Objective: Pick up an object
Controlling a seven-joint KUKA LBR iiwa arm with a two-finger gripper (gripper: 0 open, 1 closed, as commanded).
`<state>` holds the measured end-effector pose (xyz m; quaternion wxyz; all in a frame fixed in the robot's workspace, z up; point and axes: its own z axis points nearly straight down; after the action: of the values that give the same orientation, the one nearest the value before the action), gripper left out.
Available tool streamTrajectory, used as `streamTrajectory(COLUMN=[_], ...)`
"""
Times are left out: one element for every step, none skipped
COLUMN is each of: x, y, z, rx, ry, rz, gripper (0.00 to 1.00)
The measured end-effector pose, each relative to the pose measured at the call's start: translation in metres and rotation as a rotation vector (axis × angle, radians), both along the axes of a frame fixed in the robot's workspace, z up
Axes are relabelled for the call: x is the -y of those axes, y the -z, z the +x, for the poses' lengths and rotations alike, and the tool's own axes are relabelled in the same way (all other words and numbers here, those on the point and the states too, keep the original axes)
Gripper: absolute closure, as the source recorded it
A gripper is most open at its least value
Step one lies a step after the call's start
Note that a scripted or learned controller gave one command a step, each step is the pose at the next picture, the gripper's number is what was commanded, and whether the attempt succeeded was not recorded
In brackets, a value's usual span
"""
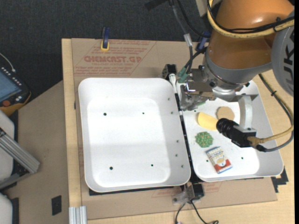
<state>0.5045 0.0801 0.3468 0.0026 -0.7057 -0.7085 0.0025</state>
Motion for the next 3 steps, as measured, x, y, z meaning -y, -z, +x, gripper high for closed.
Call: streamTrajectory(x=[-0.043,0.018,-0.016], y=[-0.078,-0.004,-0.066], z=[-0.026,-0.026,-0.025], rx=[0.016,-0.002,0.014], ry=[-0.002,0.011,0.000], rz=[0.004,-0.003,0.002], gripper=[1.00,1.00,1.00])
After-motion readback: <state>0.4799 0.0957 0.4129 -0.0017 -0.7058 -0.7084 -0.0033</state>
